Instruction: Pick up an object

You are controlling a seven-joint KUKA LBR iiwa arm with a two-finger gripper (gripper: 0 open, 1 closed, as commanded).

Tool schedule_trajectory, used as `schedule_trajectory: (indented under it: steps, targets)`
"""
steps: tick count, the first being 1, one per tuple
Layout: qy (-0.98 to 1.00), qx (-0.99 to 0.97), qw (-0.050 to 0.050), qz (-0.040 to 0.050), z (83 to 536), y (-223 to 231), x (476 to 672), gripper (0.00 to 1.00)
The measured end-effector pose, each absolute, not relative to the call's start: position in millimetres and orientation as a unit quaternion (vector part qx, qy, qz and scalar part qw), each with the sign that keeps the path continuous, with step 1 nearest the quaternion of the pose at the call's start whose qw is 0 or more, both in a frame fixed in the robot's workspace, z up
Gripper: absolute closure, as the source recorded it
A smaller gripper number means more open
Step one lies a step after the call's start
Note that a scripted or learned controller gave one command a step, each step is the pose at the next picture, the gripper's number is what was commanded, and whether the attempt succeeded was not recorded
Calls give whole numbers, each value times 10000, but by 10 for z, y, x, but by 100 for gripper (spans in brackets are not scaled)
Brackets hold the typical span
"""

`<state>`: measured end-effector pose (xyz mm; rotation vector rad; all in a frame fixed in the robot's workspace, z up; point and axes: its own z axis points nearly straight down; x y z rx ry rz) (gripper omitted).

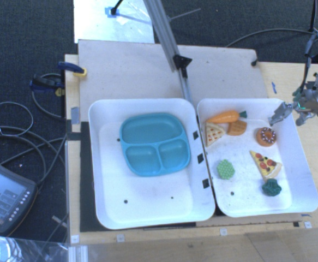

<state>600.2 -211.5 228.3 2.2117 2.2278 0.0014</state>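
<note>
The right bin [306,192] holds several toy foods: an orange carrot [224,117], a pale wedge slice [213,134], a brown biscuit [237,127], a chocolate donut [266,136], a pizza slice [266,164], a light green broccoli [226,169] and a dark green piece [271,188]. My gripper [291,115] hovers over the bin's far right corner, just up and right of the donut. Its fingers are spread open with nothing between them.
The left bin [109,201] carries a blue divided plate [154,144]. A slanted metal pole [164,29] ends at the bins' shared back edge. Cables and a pendant [6,198] lie off the bench at left.
</note>
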Motion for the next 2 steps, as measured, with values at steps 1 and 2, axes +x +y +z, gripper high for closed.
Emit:
schedule_trajectory:
  steps: [1, 2]
  targets:
    - [7100, 7042, 11, 2, 2284, -2114, 6002, 0]
    - [7080, 7062, -3, -6, 1869, -2104, 5989, 0]
